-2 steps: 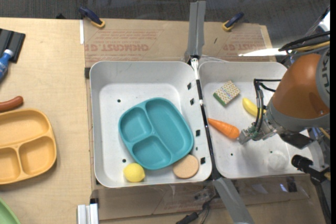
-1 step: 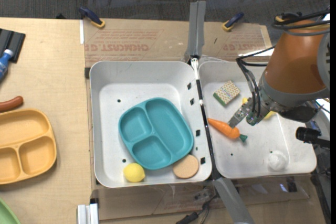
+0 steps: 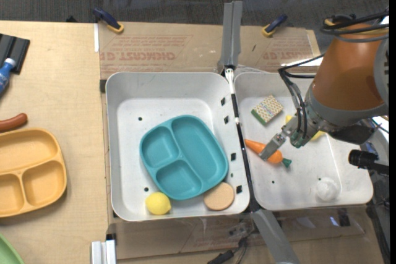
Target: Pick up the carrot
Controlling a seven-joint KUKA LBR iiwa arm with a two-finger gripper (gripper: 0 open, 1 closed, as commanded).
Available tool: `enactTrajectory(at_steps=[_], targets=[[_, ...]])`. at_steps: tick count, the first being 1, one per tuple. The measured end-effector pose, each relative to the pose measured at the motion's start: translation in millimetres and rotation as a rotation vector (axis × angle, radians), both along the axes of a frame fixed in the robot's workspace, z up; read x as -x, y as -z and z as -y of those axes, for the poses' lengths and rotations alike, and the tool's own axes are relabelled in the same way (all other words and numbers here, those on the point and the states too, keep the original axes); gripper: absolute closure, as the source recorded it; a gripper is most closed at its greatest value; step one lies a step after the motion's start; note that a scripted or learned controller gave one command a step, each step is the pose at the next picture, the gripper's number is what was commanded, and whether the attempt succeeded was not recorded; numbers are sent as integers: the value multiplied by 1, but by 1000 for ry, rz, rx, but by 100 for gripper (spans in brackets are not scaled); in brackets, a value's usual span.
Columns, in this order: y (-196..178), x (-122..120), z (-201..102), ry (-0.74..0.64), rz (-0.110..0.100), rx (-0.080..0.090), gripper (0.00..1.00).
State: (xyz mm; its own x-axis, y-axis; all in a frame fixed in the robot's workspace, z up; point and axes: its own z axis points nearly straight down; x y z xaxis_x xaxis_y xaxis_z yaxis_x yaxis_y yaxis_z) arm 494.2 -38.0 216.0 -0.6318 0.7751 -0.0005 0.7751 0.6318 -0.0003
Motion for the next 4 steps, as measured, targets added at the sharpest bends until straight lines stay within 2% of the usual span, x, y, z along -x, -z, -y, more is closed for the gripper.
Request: enactTrajectory(at_steps=[1, 2, 3, 4], targets=[[-9, -1, 1, 0, 1, 1, 100], [-9, -1, 1, 0, 1, 1, 0], [62, 17, 61, 226, -2, 1, 0], [125, -13, 64, 319, -2, 0, 0]])
